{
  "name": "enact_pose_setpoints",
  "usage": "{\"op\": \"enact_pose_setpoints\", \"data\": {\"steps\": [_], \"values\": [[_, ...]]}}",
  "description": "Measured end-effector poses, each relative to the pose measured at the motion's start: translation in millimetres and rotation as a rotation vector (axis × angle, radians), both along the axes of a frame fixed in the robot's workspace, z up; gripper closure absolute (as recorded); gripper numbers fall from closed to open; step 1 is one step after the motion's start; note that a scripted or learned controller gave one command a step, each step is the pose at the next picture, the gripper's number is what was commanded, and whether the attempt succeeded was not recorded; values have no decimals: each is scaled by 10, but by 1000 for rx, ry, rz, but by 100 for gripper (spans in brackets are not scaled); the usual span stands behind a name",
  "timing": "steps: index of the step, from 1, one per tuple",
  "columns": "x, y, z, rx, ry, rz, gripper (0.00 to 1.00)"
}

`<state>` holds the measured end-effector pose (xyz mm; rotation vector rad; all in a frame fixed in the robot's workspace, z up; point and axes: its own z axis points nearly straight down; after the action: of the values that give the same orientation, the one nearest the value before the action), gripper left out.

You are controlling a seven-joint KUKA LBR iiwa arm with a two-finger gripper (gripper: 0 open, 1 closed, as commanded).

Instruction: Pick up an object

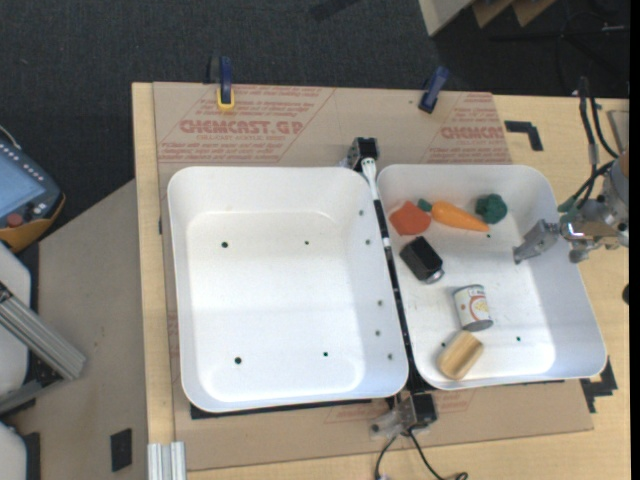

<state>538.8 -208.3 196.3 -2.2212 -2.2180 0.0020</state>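
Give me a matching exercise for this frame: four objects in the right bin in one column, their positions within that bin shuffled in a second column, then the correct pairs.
Objects:
1. long orange toy carrot
2. small black rounded block
3. silver can with a red label
4. tan cork-shaped cylinder

Positions:
A. nearest the bin's front edge
B. far part of the bin, beside a round green object
C. close to the divider between the bins, below the carrot
D. mid-bin, just above the tan cylinder

Pairs: 1-B, 2-C, 3-D, 4-A
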Motion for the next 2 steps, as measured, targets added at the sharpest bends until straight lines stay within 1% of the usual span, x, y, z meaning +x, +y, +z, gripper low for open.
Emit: {"op": "enact_pose_setpoints", "data": {"steps": [1, 2], "values": [[-554, -160, -678, 2, 3, -1, 0], [-519, -160, -542, -3, -6, 0, 100]]}}
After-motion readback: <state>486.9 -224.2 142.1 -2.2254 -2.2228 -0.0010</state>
